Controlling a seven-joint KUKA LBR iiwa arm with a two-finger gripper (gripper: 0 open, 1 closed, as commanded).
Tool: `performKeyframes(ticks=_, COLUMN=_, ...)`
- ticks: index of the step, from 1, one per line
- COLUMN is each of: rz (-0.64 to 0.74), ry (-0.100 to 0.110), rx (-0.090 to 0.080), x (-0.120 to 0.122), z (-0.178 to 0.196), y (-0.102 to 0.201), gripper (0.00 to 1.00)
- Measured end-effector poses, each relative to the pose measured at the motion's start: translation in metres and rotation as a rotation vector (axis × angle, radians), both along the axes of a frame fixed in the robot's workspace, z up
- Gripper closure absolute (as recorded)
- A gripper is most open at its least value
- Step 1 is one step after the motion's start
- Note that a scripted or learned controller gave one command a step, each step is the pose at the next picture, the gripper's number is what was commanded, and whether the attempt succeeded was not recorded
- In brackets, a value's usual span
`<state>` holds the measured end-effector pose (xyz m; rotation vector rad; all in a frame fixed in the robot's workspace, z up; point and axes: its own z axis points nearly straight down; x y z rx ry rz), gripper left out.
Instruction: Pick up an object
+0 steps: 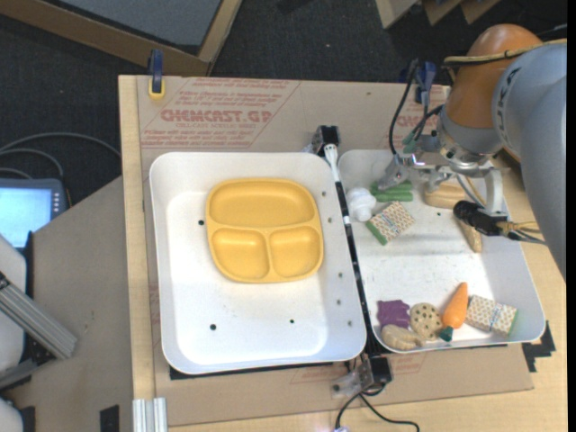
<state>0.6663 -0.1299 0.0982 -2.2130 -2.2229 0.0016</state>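
My gripper [402,176] hangs low over the far left part of the right bin [517,268], reaching in from the right. A small green piece [393,192] lies right under its tip, and contact cannot be judged. Just in front lies a patterned block with a green edge [392,220], and a white ball [360,203] rests against the bin's left wall. At the near edge sit a purple piece [392,312], a cookie [421,317], a tan piece [400,336], an orange carrot [456,304] and a second patterned block [491,314].
A yellow divided plate [265,228] lies in the far half of the left bin [180,286]. A tan wooden piece [443,197] rests behind the gripper in the right bin. The arm covers the right bin's far right corner.
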Motion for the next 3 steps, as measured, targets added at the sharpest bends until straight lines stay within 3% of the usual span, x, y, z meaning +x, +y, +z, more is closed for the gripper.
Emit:
performKeyframes(ticks=1, rz=-0.003, ry=-0.001, rx=-0.001, x=0.000, z=-0.009, y=0.021, gripper=0.00)
performKeyframes(ticks=2, rz=-0.004, ry=-0.007, rx=-0.005, x=0.002, z=0.006, y=0.018, gripper=1.00)
performKeyframes(ticks=3, rz=-0.004, ry=-0.006, rx=-0.005, x=0.002, z=0.005, y=0.019, gripper=0.00)
